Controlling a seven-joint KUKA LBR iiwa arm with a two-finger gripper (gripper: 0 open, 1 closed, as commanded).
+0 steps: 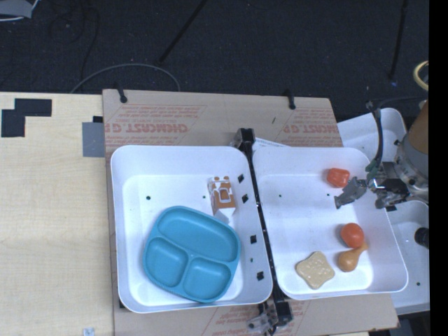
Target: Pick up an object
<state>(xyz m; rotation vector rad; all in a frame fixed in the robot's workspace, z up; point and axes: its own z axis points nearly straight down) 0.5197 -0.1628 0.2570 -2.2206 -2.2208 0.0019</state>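
Four small things lie in the right bin (308,161): an orange-red piece (338,177) near the far right corner, a red ball (352,234) lower down, a tan pear-shaped piece (350,259) touching it from below, and a beige cracker-like square (314,269) near the front wall. My gripper (365,192) hangs over the right wall, between the orange-red piece and the red ball, its fingers spread apart with nothing between them. Bare white floor covers the bin's left half. In the left bin (133,166) a blue divided plate (191,253) fills the front, and a small orange-and-white toy (222,194) stands just behind it by the divider.
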